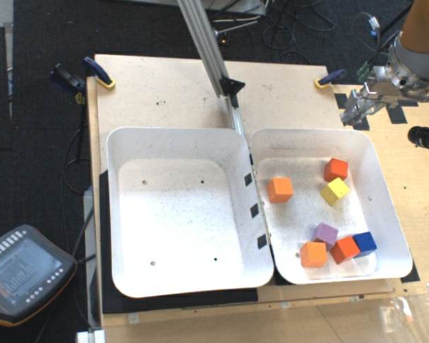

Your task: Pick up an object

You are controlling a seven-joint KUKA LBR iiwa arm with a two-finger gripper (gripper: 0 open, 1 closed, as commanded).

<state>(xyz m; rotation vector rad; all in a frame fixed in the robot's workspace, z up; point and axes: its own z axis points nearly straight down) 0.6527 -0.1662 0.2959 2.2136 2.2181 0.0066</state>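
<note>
Gripper found parked above the bench, outside the right bin, just off that bin's 1 o'clock corner. Whether open or closed: cannot tell at this size. Nothing seen in its hold.

Candidate objects all lying in the right bin, none lifted:
- orange cube alone at 9 o'clock of the bin floor;
- red-orange cube and yellow cube at 1 o'clock, nearly touching;
- purple cube, second orange cube, red cube and blue cube packed together at 5 o'clock.

Left bin noted beside it, at 9 o'clock.

Pick judged not yet begun.

Risks from here, as judged:
- Descent on the 5 o'clock cluster likely to land on a neighbouring cube or wedge two together, for want of clearance.
- Same hazard, lesser, at the red-orange and yellow pair.
- Blue cube close to the bin wall; collision with the rim possible.
- Skewed cube faces liable to slip or spin out on closing.
- Lone orange cube judged safest.
</note>
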